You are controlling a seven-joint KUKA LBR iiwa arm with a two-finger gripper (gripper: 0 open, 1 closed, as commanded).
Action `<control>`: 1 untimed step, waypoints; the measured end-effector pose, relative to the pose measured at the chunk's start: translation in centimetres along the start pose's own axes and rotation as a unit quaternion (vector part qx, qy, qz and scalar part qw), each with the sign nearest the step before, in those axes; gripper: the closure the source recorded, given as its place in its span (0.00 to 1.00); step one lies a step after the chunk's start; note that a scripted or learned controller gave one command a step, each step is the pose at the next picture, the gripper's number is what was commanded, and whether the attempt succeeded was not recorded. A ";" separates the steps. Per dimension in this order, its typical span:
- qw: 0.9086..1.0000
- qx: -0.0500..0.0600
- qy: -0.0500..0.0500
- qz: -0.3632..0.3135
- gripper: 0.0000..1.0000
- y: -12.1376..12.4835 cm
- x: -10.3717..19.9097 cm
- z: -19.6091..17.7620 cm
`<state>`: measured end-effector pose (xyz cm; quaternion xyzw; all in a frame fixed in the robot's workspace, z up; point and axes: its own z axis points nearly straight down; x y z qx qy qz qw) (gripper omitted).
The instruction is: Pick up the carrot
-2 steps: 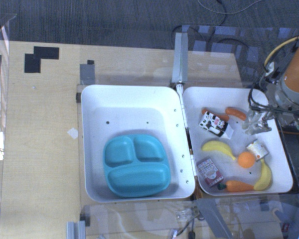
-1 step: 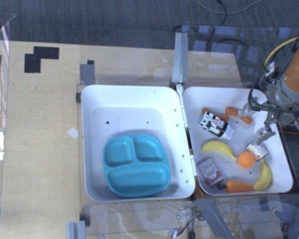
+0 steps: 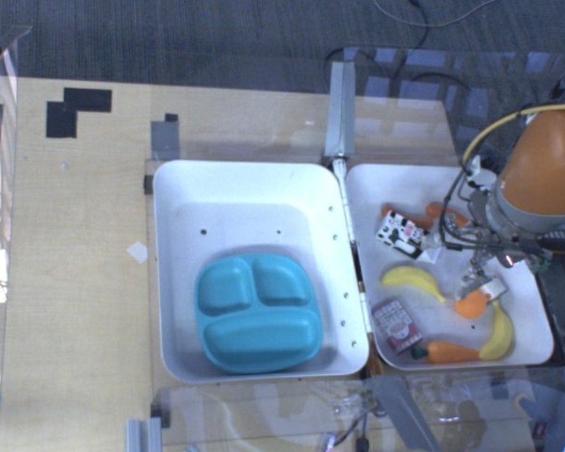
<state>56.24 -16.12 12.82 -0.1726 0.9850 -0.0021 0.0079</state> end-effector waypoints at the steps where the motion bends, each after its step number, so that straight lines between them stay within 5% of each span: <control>1: 1.000 0.000 0.001 0.031 0.00 -3.3 3.9 3.8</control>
